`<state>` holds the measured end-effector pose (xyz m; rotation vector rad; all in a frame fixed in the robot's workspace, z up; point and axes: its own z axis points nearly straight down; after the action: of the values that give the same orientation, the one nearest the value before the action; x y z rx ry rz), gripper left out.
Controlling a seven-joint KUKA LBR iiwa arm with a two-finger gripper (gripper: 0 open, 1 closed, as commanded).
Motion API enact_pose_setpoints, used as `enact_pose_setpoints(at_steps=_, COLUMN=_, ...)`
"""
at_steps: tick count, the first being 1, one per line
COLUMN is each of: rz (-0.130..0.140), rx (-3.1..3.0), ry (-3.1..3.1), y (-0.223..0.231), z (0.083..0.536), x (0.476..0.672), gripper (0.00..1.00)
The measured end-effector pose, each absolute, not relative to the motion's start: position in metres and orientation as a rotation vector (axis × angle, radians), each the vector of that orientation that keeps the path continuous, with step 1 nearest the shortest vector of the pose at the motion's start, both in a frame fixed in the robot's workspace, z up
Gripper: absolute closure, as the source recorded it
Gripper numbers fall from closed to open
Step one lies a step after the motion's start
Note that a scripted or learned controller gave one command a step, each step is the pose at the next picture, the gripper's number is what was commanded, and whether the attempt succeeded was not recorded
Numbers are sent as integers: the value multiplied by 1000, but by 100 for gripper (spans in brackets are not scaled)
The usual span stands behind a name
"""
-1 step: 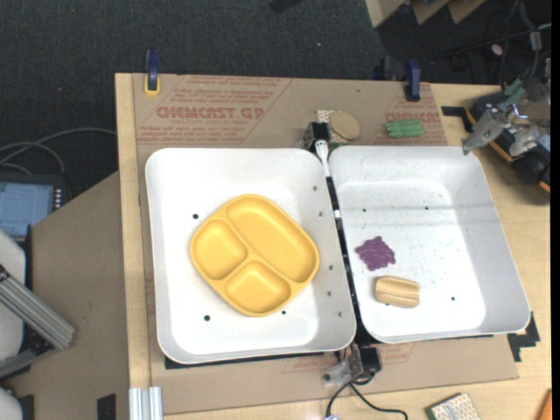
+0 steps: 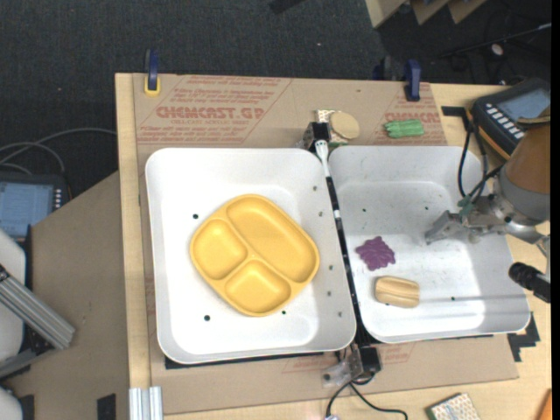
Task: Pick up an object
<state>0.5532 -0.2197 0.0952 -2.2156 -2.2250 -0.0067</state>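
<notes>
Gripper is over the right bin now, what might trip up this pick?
The gripper sits apart from both the purple grape bunch and the tan bread roll; closing here would likely catch nothing. The two lie close together, so a descent on one may nudge the other. The rounded roll could slip from the fingers.

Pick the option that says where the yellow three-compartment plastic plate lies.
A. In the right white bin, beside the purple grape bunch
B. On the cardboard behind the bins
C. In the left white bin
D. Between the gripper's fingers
C: the yellow three-compartment plastic plate sits alone on the floor of the left white bin, across the divider from the right white bin.
</notes>
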Motion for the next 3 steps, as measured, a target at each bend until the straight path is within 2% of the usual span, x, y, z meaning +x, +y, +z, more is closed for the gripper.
enact_pose_setpoints(at_steps=1, rz=-4, rx=-2208, ry=-2226, y=-136, z=96, x=558, gripper=0)
enact_pose_setpoints(at_steps=2, rz=-4, rx=-2223, ry=-2222, y=-99, z=86, x=508, gripper=0)
enact_pose_setpoints(at_steps=3, rz=-9, rx=-2225, ry=-2225, y=-100, z=97, x=510, gripper=100)
